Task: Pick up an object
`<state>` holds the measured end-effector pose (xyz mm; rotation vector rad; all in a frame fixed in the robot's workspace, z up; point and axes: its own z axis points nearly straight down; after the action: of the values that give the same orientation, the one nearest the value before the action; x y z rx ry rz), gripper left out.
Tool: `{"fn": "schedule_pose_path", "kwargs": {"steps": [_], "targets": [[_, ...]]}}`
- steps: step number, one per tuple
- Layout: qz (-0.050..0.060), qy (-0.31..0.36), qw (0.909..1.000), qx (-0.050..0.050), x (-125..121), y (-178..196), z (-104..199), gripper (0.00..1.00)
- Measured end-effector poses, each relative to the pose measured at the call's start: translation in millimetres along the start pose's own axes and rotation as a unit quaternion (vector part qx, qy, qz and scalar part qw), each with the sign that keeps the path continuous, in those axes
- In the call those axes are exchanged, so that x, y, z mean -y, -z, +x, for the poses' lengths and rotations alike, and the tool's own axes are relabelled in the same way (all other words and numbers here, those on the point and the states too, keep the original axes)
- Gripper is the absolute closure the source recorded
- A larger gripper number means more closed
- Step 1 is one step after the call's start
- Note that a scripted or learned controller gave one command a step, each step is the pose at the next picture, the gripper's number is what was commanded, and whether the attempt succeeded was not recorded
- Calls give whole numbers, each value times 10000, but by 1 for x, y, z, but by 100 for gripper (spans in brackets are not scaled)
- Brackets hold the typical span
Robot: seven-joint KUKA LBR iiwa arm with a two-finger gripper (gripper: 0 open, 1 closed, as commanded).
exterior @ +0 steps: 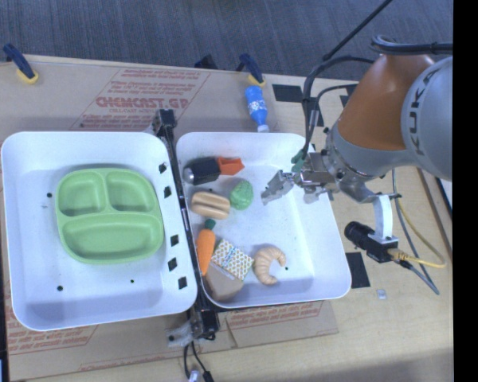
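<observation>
Toy foods [231, 213] scattered loose across right bin's [323, 245] floor

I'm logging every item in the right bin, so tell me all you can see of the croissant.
The croissant is a small toy pastry, tan and glossy like plastic, curved into a crescent with ridged segments. It lies flat on the floor of the right bin, near the front edge. Its left tip is close to the patterned packet; contact is unclear.
</observation>
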<state>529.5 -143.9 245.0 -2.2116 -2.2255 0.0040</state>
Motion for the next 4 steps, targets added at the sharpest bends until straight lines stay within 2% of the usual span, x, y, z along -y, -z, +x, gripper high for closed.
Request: {"fn": "schedule_pose_path", "kwargs": {"steps": [1, 2, 3, 4], "targets": [[-25, 2224, 9749, 13, -73, -149, 12, 0], [-27, 2133, 9770, 15, -87, -151, 42, 0], [-14, 2967, 9550, 15, -105, -152, 44, 0], [-25, 2986, 9544, 10, -107, -139, 45, 100]]}}
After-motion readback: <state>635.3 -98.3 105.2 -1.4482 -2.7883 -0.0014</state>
